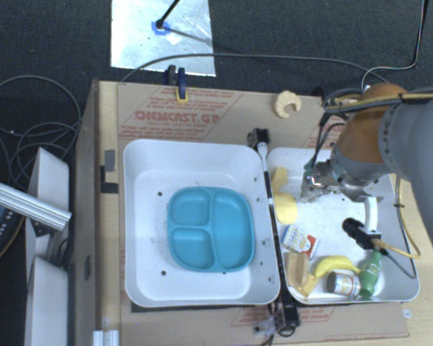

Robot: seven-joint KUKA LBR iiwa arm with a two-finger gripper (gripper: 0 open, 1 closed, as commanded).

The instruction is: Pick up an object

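In the camera view, the left shallow white plastic bin (141, 201) is holding a light blue plastic plate with three compartments (209, 229), lying flat near its middle. The right shallow white plastic bin (327, 224) is carrying the loose things for picking. A pale yellow rounded block (286, 207) is lying against its left wall, with a smaller yellow piece (280, 179) just beyond it. A small red and white packet (300, 241) is sitting nearer the camera. A tan oblong piece (296, 269) is lying in the near left corner, touching a yellow banana (334, 265). A small jar with a dark lid (342, 284) and a green plastic bottle (370, 273) are lying beside the banana along the near wall. The grey arm's gripper (312, 186) is hanging over the far left part of this bin, near the two yellow pieces; whether it is open, closed or gripping anything cannot be told. On the cardboard-covered surface (204, 119) beyond the bins, a cream curled piece (287, 104) is lying alone.
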